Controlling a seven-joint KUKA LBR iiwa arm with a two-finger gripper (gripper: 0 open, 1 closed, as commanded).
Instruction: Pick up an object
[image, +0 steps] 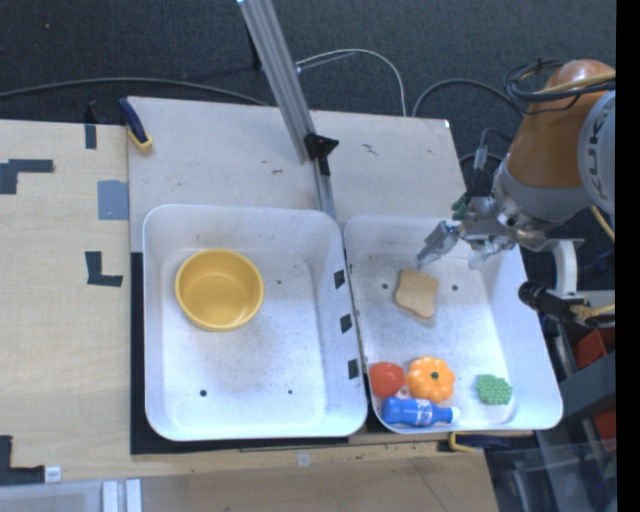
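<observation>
A tan slice of toast lies in the upper middle of the right bin. Along that bin's front edge sit a red tomato-like piece, an orange pumpkin, a blue bottle lying on its side and a small green piece. A yellow bowl stands in the left bin. My gripper hovers over the right bin's far end, just above and right of the toast, open, with nothing between its fingers.
A grey metal pole slants down to the divide between the bins. Cables run across the dark floor behind the bench. A blue and yellow tool lies at the bench's far left corner.
</observation>
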